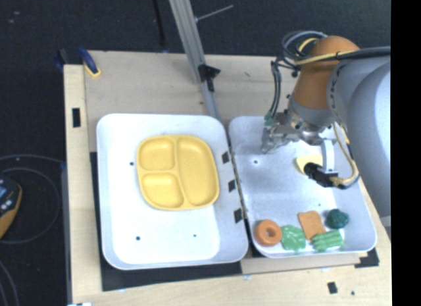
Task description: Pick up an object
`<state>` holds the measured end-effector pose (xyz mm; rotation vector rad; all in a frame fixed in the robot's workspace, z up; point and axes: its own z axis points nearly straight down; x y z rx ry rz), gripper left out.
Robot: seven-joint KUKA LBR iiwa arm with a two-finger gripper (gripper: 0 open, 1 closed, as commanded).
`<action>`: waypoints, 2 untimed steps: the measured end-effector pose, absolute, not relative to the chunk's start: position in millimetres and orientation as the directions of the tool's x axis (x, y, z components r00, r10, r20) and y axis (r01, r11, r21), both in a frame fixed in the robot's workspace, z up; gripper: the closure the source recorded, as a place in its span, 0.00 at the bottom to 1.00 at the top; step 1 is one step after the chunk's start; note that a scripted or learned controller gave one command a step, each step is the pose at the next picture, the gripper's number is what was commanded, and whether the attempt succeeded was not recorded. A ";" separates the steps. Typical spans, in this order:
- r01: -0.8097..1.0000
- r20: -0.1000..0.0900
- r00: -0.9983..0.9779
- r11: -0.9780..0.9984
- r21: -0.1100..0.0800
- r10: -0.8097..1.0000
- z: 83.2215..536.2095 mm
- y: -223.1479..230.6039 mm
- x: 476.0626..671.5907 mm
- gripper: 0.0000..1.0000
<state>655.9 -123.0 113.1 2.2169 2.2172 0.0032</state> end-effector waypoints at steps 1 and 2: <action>1.000 -0.001 0.002 -0.002 0.006 1.000 160.5 -126.2 650.2 1.00; 1.000 -0.001 -0.003 0.003 0.007 1.000 208.7 -120.8 656.3 1.00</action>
